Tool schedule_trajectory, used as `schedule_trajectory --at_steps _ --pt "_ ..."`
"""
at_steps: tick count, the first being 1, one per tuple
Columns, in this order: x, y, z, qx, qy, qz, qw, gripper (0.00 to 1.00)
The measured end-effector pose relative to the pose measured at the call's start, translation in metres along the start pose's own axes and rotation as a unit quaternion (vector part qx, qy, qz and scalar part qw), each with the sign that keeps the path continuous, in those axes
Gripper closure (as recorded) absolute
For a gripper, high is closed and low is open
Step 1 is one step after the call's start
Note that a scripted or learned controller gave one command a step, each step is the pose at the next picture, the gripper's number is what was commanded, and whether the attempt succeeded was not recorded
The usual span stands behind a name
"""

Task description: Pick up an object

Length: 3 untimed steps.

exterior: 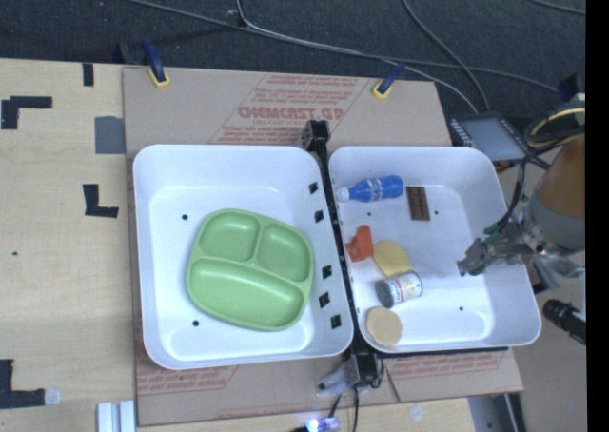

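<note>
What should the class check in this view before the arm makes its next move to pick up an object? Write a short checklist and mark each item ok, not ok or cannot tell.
1. Objects lie in the right bin: ok.
2. Gripper is over the right bin, near its right wall: ok.
3. Gripper is above a target: not ok; the small can and yellow piece lie to its left.
4. Blue bottle lies apart from the other items: ok.
5. Finger state: cannot tell.
6. Green divided plate sits in the left bin, out of the way: ok.

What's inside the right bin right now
In the right bin: a blue bottle, brown block, orange piece, yellow lump, small can and tan disc. The gripper covers some floor.
</note>
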<state>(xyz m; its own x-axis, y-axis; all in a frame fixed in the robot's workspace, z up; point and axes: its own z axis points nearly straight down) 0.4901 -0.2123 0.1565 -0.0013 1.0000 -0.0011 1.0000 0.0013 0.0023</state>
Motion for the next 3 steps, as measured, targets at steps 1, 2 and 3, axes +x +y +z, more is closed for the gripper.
schedule_trajectory --at_steps 1,2,3 --pt "-0.005 0.000 -0.043 0.000 0.000 0.000 1.0000 1.00" --pt "-0.005 0.001 -0.063 0.000 0.000 0.000 1.0000 1.00" --pt "0.046 0.025 -0.059 0.001 0.001 -0.003 1.0000 1.00"
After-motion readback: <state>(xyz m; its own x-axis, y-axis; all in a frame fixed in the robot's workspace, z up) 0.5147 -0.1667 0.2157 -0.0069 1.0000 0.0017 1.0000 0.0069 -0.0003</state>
